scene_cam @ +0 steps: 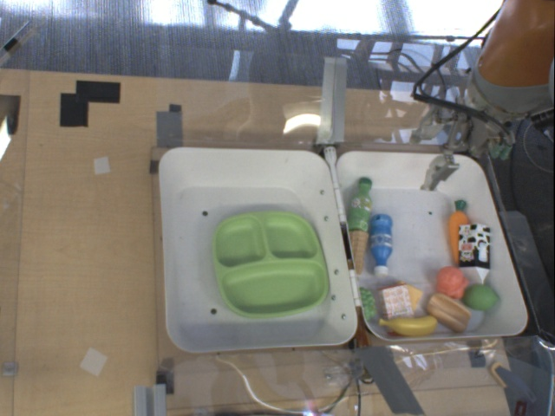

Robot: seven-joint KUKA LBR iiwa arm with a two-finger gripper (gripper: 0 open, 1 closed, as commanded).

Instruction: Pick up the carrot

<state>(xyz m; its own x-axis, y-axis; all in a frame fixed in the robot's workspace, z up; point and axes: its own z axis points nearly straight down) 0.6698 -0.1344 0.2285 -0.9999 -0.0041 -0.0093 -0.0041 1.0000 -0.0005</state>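
- Two neighbours crowd your target: the carrot (457,234) lies in the right bin (406,173) near its right wall, touching the milk carton (474,244), with the pink ball (451,281) just below.
- You risk catching the carton's edge on the descent, which would likely shove the carrot aside.
- You also risk a slip, since the carrot tapers and looks smooth.
- Your gripper (440,172) hangs over the bin's far edge, apart from the carrot, holding nothing; whether its jaws are spread you cannot tell.
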